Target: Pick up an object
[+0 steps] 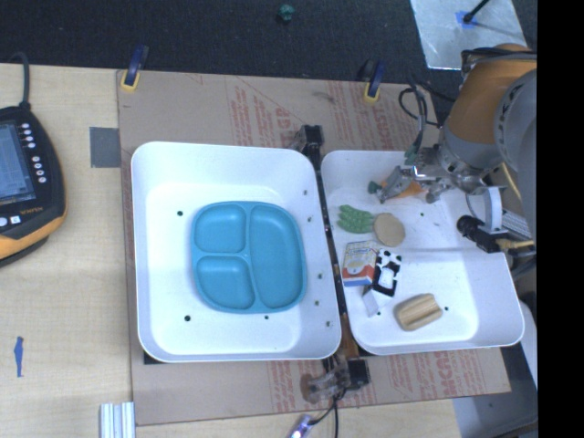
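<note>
Right bin (493, 322): green toy (356, 217), tan disc (390, 230), card (359, 265), black-white piece (387, 273), wood block (418, 312). Left bin (160, 327): blue tray (247, 255). My gripper (394, 183) sits low at the right bin's back, above the disc; fingers slightly apart, holding nothing.

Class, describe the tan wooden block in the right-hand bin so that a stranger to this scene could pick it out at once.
Start at the right-hand shallow white bin, beside the one that holds the blue divided plate. Look to its near edge, below the black-and-white cow-patterned toy and the round beige disc. The tan wooden block lies there, apart from the rest, oblong and ridged across its top.
</note>
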`<state>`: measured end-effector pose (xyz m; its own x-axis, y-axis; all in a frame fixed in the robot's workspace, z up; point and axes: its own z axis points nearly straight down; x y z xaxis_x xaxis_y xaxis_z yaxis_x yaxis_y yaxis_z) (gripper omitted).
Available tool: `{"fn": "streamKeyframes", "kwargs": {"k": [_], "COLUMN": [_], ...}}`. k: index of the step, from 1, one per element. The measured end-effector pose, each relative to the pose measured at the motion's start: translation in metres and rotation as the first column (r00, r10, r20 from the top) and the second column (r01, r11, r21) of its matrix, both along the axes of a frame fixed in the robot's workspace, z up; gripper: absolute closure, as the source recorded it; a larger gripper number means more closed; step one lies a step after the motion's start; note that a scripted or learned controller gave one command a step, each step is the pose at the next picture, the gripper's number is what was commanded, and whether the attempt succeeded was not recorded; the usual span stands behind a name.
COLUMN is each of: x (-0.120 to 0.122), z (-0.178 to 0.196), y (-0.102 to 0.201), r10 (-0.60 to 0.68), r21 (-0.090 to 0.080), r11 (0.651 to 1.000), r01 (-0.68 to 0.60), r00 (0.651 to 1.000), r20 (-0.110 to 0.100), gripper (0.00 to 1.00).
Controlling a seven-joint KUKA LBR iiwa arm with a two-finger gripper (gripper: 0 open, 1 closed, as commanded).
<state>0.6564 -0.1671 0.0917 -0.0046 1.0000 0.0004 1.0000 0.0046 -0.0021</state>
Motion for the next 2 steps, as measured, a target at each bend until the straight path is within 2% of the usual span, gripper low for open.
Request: {"fn": "streamKeyframes", "kwargs": {"k": [1,2], "x": [0.000,-0.052], "z": [0.000,0.000], "y": [0.008,0.019], "r10": [-0.001,-0.001], "r21": [0.001,-0.001], "r11": [1.000,1.000], "r01": [0.001,0.001], "r00": [1.000,1.000], "r20": [-0.002,-0.002], "gripper": [0.00,0.00]}}
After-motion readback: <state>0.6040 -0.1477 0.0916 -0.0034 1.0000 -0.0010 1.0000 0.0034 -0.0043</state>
